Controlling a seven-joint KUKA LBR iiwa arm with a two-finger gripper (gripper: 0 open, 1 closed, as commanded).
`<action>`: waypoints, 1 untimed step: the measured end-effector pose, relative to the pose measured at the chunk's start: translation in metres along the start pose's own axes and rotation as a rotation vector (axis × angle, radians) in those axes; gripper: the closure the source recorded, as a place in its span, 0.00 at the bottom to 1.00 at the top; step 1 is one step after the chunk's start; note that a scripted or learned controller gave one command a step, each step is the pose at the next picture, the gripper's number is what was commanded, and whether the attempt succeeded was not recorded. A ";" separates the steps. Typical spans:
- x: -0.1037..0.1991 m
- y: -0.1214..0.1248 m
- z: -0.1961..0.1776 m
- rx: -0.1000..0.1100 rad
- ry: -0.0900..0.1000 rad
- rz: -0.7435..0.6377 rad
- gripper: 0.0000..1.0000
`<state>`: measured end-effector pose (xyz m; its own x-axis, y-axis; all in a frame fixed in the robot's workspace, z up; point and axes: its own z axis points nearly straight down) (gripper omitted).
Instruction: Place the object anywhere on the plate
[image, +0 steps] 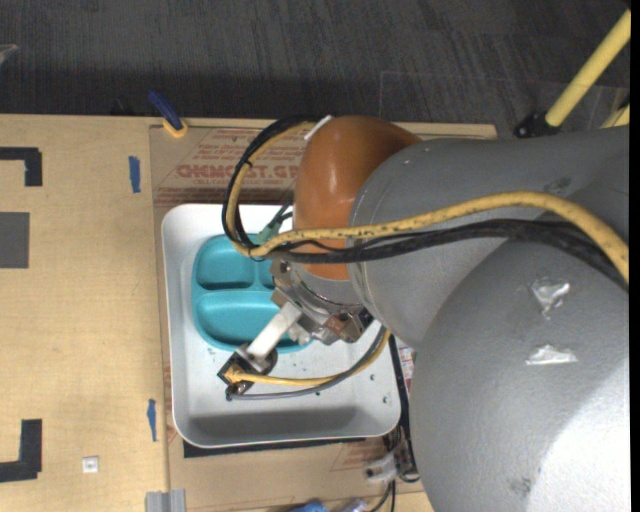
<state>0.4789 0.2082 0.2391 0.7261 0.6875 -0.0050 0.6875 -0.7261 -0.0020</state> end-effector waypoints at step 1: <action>0.072 0.046 -0.033 -0.002 0.007 0.145 1.00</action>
